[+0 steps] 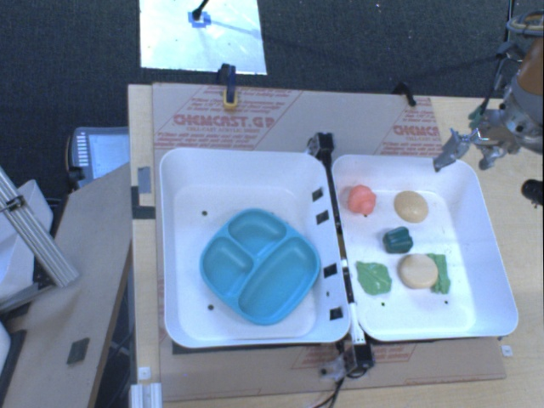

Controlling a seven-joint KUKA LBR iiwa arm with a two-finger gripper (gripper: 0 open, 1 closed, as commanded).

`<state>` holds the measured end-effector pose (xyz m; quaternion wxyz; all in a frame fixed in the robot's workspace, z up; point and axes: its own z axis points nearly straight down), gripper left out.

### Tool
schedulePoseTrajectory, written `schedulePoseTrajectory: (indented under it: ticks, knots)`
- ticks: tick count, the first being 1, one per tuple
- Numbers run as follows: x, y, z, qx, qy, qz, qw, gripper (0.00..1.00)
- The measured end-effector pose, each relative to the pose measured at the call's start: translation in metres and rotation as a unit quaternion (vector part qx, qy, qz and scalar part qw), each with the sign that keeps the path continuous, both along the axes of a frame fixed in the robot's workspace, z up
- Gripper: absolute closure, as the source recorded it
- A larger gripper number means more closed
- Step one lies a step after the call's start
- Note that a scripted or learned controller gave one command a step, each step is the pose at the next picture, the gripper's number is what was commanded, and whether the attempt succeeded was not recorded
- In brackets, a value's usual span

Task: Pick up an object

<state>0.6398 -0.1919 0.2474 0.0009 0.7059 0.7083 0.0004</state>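
While the two white bins are sitting side by side on the desk (255, 355), the left bin (183, 313) is holding a blue divided plate (259, 266) at its centre. Nearest the camera in the right bin (484, 313), a flat green piece (372, 276) is lying at about seven o'clock of the bin's middle, and a pale round object (417, 270) is resting at five o'clock, touching a green strip (440, 272) on its three o'clock side. A dark green block (397, 240) is sitting near the bin's centre. Farther back, an orange-pink object (362, 200) is lying at eleven o'clock and a tan round object (410, 206) at one o'clock, the two a little apart. Beyond the bin's far right corner, at about two o'clock, the pincer (466, 150) is hanging above the rim with its two fingers spread apart and nothing between them; every object is lying untouched in the bin
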Motion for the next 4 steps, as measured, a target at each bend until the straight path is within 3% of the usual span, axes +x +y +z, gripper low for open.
schedulePoseTrajectory:
  ticks: [3, 4]
  knots:
    - [0.01, 0.017, -0.149, 0.0001, 0.0, 0.002, 1.0, 0.0]
    - [0.011, 0.016, -0.136, -0.0005, -0.002, 0.002, 1.0, 1.0]
